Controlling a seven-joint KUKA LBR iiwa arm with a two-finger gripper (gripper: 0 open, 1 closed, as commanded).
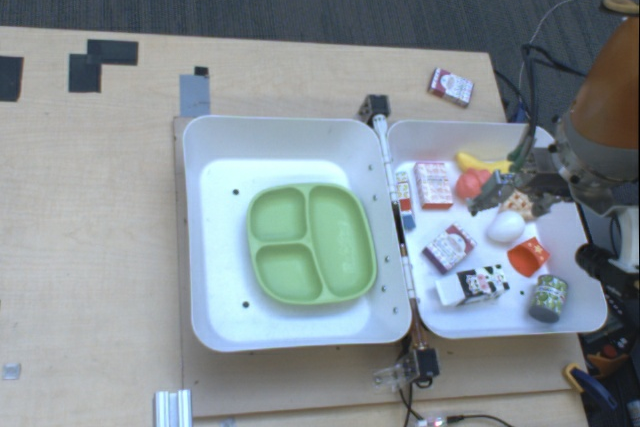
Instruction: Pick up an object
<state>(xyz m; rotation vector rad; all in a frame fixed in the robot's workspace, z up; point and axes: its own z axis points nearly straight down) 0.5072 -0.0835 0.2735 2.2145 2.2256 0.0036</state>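
Nearest the camera, a green divided plate is seen in the left bin. Over the right bin, the gripper is poised above a white egg, fingers spread, nothing held.

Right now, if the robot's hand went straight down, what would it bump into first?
Probably the white egg, which sits just under the hand in the right bin. Depth is unclear, so the red tomato beside it is possible.

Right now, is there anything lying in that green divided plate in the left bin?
No. The green divided plate in the left bin shows three bare compartments; the small items all lie in the right bin.
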